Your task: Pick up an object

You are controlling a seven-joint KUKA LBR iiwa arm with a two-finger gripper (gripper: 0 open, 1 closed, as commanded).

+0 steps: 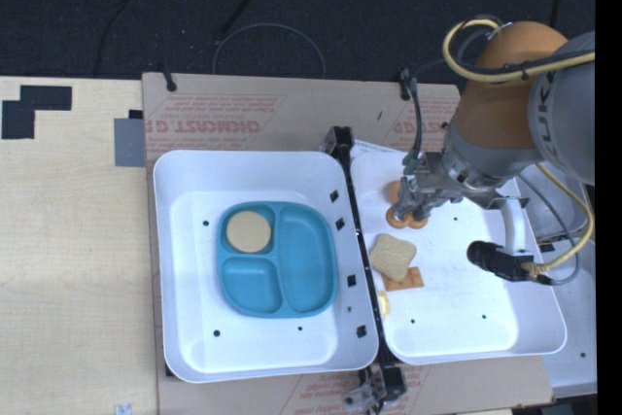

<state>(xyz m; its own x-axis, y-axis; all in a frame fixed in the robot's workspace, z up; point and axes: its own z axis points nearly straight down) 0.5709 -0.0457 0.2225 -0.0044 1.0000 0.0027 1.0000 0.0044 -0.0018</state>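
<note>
Two white bins sit side by side on the counter: the left bin [185,209] and the right bin [486,326]. One blue divided tray [292,267] holds one round cookie [248,230]. The right bin holds one bread slice [392,257], one orange cracker [408,280] and one brown pretzel-like piece [406,217].

One fixed camera looked down on the bench [78,238] from above at a slant, far enough back to take in both white bins: the left bin [185,209] and the right bin [486,326]; the arm [515,102] entered from the right; the dark ground beyond the bench's far edge was perhaps floor.
</note>
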